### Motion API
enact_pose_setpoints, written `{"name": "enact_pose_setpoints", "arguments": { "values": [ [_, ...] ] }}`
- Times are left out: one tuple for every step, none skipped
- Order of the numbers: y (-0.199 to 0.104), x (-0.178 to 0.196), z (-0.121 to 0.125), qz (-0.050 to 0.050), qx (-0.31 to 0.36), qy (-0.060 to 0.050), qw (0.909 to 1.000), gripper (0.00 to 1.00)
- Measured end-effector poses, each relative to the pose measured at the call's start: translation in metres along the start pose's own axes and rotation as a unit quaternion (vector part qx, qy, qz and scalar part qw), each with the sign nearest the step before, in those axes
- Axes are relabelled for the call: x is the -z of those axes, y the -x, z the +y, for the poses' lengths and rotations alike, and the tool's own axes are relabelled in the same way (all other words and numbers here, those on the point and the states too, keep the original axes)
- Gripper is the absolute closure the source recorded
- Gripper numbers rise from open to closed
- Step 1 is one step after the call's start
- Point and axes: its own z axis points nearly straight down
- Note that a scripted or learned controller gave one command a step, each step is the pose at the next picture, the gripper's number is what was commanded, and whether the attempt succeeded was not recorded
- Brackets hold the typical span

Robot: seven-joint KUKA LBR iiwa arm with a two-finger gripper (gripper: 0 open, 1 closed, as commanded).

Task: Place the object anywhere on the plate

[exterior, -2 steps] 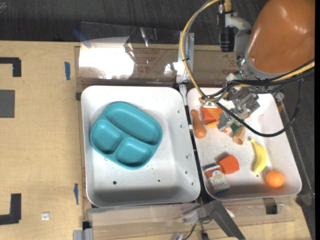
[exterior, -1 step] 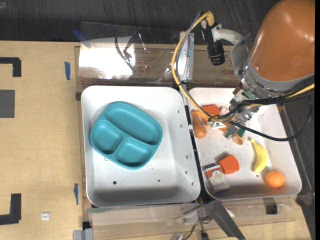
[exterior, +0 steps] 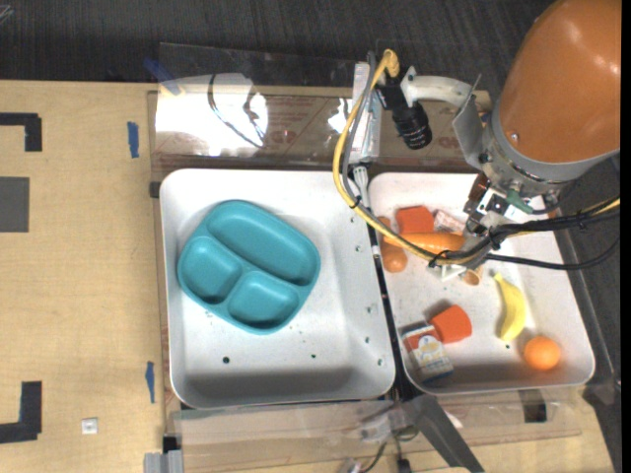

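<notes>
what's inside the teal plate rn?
Nothing sits in the teal plate; its three compartments show bare teal. The food items, such as the banana and orange, lie in the right bin. What's under the plate is hidden.

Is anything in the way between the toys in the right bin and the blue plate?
Only the two bins' adjoining rims, where a yellow cable hangs down, separate the right bin's toys from the plate. Nothing lies on the plate.

The arm (exterior: pixel 567 77) reaches in from the right, wrist angled downward.
</notes>
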Motion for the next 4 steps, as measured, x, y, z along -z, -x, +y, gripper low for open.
{"name": "enact_pose_setpoints", "arguments": {
  "values": [
    [0.051, -0.133, -0.045, -0.004, 0.147, 0.002, 0.9891, 1.0],
    [0.072, -0.25, -0.082, -0.002, 0.125, 0.001, 0.9921, 1.0],
    [0.063, -0.093, -0.108, 0.002, 0.187, -0.001, 0.9823, 1.0],
    [0.045, -0.013, -0.101, 0.0, 0.191, 0.0, 0.9816, 1.0]
  ]
}}
